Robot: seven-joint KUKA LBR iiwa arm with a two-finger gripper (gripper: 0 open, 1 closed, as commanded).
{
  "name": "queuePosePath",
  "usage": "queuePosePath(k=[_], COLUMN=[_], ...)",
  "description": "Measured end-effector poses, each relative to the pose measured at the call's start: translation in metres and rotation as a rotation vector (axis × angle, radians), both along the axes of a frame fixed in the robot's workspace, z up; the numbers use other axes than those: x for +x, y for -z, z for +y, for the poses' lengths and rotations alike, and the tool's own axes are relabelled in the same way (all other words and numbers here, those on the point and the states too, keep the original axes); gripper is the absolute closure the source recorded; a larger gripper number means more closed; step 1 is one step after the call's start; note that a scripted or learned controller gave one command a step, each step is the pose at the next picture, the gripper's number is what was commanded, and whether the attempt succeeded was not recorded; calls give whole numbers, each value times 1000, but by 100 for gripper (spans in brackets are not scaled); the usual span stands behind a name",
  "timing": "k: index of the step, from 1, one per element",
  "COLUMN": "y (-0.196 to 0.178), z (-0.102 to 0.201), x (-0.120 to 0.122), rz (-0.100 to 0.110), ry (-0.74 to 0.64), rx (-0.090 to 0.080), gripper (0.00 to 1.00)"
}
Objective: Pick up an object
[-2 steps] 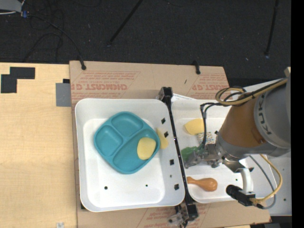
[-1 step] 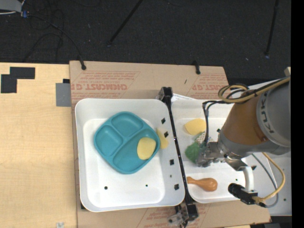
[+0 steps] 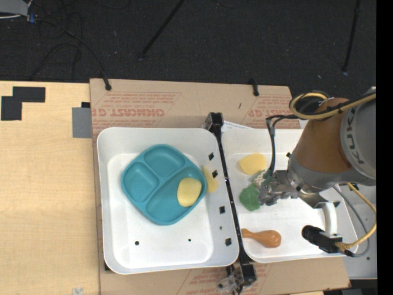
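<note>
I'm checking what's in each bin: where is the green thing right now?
The green thing lies in the right bin, near its left wall, just below the yellow piece and right beside the gripper.

The tabletop point(image 3: 43, 189) is light wood. A flat brown cardboard sheet point(image 3: 184, 106) with red letters lies on it. Two shallow white bins sit side by side on the cardboard, touching in the middle. The left bin point(image 3: 159, 254) is near the wood edge. The right bin point(image 3: 288, 255) is next to it. A black shape point(image 3: 21, 101) and a grey patch point(image 3: 80, 121) mark the wood.
</note>
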State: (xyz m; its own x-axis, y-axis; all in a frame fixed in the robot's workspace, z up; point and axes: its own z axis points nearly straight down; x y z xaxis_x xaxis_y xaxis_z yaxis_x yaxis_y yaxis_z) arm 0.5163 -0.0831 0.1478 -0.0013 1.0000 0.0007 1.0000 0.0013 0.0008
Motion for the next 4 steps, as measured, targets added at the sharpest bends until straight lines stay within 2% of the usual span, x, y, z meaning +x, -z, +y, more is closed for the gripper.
queuePosePath(k=[1, 2, 4], y=[-60, -64, -73], z=[-8, -9, 107], x=[-1, -2, -18], rz=[-2, 3, 6], ry=[1, 2, -4], rx=[-1, 0, 2], gripper=[100, 100, 100])
